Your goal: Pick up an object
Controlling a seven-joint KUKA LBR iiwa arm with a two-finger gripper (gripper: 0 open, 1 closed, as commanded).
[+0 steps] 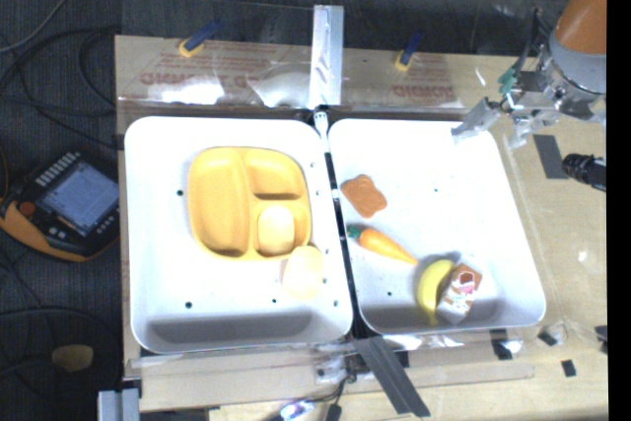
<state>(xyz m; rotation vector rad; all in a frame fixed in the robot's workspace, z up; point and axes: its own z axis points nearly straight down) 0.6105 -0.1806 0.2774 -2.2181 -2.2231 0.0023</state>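
The right bin [493, 212] holds several toys. An orange-brown flat piece [363, 195] lies near its left wall. A carrot [385, 245] lies below that piece, a yellow banana [431, 284] sits at the front, and a small red and white object [461, 287] touches the banana. My gripper [496, 125] hangs over the bin's far right corner, well away from all of them. Its two fingers stand spread, open, with nothing between them.
The left bin [158, 212] holds a yellow compartment tray [232, 197] with a pale yellow block [276, 230] in it, and a pale round piece [303, 271] beside it. A metal divider [327, 44] stands behind the bins. A handheld pendant [69, 202] lies at the far left.
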